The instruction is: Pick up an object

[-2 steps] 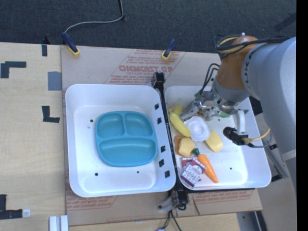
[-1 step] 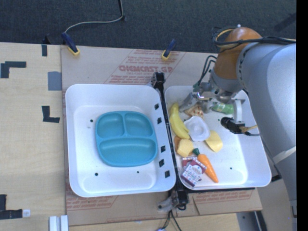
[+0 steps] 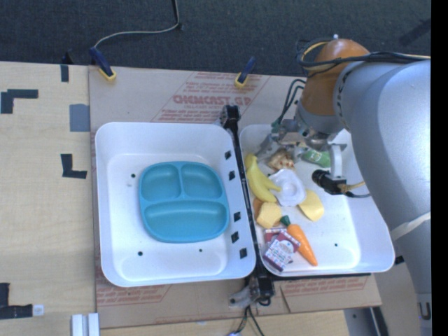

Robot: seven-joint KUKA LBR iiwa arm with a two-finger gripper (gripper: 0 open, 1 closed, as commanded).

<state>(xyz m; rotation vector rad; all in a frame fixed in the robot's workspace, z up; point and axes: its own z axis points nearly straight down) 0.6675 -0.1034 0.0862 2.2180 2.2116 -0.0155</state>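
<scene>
Two white bins sit on my desk (image 3: 42,208). My claw (image 3: 283,145) hangs low in the right bin (image 3: 364,247), above a banana (image 3: 260,183) and carrot (image 3: 304,244); I cannot tell its grip. The left bin (image 3: 115,250) holds a blue plate (image 3: 185,201).

Right bin (image 3: 364,254) front corner open, toys crowding its left half, blue plate (image 3: 184,201) filling left bin (image 3: 115,187) middle
</scene>
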